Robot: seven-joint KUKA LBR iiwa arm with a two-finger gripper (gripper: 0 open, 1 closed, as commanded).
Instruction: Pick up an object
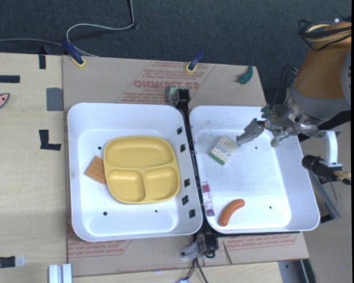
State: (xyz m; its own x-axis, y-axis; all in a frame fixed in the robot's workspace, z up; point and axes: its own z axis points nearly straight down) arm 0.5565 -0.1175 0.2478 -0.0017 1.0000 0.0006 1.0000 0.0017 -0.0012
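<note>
I read the scene from the right bin (295, 214), which I take as my landmark. The gripper (261, 133) hangs over that bin's far right part, the arm (321, 75) coming in past the bin's right rim with its orange band above the wrist. One grey finger (248, 132) points down and to the left toward the bin's middle; a second (280, 138) sits closer to the wrist. They look spread apart, and I see nothing between them.

Inside the right bin, just left of the gripper's leading finger and apart from it, lies a small green-and-white patterned block (222, 149), tilted, in the bin's far left part. An orange sausage-shaped piece (230, 211) lies near the bin's near rim, well apart from the gripper. A narrow label strip (206, 197) runs along the bin's left wall.

Touching the right bin's left wall is the left bin (82, 214). It holds a yellow three-compartment tray (142, 168) near its middle, with a tan square cracker-like piece (95, 170) tucked beside the tray's left edge, partly under it.

Beyond the right bin's far rim, on the cardboard sheet (147, 84), I see a teal object (245, 74) and two yellow-and-blue clips (194, 64).
</note>
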